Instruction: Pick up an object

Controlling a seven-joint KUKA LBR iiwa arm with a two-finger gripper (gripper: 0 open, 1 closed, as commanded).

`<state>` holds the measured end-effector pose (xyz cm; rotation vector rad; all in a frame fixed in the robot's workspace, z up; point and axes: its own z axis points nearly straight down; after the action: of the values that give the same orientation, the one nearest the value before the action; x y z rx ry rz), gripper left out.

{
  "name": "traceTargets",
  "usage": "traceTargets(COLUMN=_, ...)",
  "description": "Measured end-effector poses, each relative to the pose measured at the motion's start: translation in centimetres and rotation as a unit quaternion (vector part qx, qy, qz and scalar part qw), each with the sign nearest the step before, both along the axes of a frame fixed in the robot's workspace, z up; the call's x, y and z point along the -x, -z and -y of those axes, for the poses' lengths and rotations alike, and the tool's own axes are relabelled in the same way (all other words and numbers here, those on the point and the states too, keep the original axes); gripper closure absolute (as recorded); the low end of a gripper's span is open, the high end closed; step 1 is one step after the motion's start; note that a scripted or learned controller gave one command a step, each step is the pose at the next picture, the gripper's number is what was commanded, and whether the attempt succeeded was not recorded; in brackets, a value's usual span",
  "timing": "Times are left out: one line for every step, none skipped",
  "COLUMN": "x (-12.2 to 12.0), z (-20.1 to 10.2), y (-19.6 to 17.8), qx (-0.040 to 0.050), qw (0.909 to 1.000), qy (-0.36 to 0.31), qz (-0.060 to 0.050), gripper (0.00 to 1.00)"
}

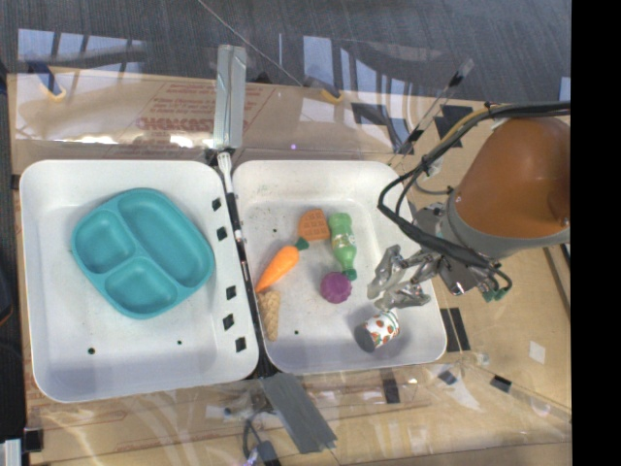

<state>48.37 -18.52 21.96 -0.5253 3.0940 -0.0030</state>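
The right bin [291,352] holds an orange carrot [277,266], an orange waffle-like piece [313,225], a green bottle-shaped toy [343,244], a purple ball-like piece [337,286], a tan cone-like piece [270,314] and a small white-and-red cup [377,331]. My gripper [396,284] hangs over the bin's right side, just above the cup and right of the purple piece. Its fingers stand apart with nothing between them.
In the left bin [49,357] lies a teal divided plate [142,250]. A ridge with black clips [233,260] separates the two bins. The arm's orange band [514,183] and cables [427,178] overhang the right bin's right rim.
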Motion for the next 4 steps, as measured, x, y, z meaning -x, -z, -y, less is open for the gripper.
traceTargets(x=-1.3, z=2.5, y=1.1, qx=0.0000, qw=0.9916, qy=-0.129, qz=0.000, gripper=1.00)
traceTargets(x=-1.2, z=2.5, y=-1.4, qx=-0.0003, qw=0.9914, qy=0.131, qz=0.000, gripper=1.00)
traceTargets(x=-0.2, z=2.6, y=-3.0, qx=-0.0011, qw=0.8971, qy=0.442, qz=0.001, gripper=1.00)
traceTargets(x=-0.3, z=2.4, y=2.8, qx=-0.0012, qw=0.9892, qy=0.147, qz=-0.003, gripper=1.00)
